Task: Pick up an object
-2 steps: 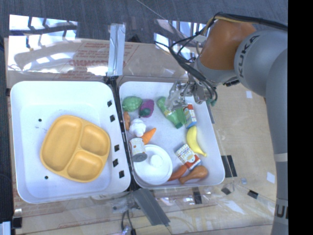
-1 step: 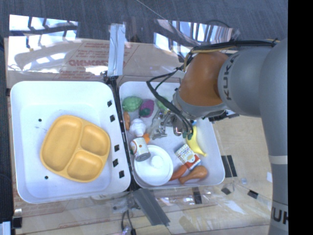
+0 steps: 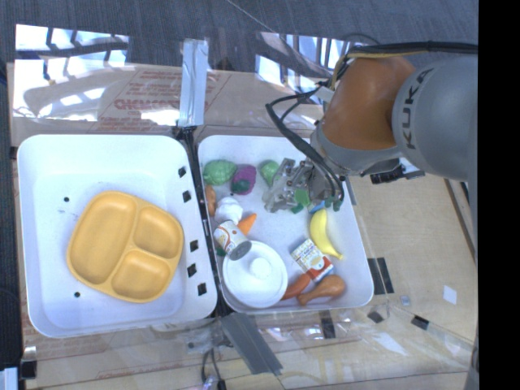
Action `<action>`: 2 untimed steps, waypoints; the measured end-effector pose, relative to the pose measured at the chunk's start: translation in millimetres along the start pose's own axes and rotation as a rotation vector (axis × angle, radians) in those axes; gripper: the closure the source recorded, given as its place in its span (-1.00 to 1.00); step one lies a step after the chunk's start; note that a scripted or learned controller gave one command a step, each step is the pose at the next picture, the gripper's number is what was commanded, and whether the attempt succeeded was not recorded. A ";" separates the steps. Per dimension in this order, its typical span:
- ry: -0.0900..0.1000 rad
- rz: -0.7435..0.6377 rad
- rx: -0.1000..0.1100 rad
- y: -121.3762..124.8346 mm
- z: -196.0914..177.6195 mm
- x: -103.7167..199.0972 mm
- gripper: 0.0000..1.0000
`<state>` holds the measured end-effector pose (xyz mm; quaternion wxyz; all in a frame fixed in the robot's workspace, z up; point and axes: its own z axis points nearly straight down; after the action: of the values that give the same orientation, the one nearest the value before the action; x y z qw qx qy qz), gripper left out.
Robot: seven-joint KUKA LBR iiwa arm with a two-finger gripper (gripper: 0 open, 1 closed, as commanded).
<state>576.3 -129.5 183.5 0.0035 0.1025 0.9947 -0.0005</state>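
step: reach/descend, no grasp seen | gripper point(image 3: 286, 188) low in right bin point(image 3: 357, 254), over green item point(image 3: 299, 197) by banana point(image 3: 323, 232) | fingers: can't tell | next: seat jaws round item, clench, lift straight up

Arm point(image 3: 422, 104) enters from the right of frame, grey casing, lettering visible on the upper link. Orange band point(image 3: 366, 104) sits just above the wrist. Black cables loop off the wrist on its left side. Wrist angled down and to the left. Gripper point(image 3: 291, 189) hangs low at the end, metal-grey, pointing down-left. Finger state too cluttered to read.
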 end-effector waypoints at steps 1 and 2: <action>0.004 0.160 0.001 -8.4 -35.5 -40.2 1.00; 0.007 0.209 0.000 40.9 -8.0 65.1 1.00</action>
<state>520.9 -76.1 191.1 0.0001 0.2058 0.9786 0.0004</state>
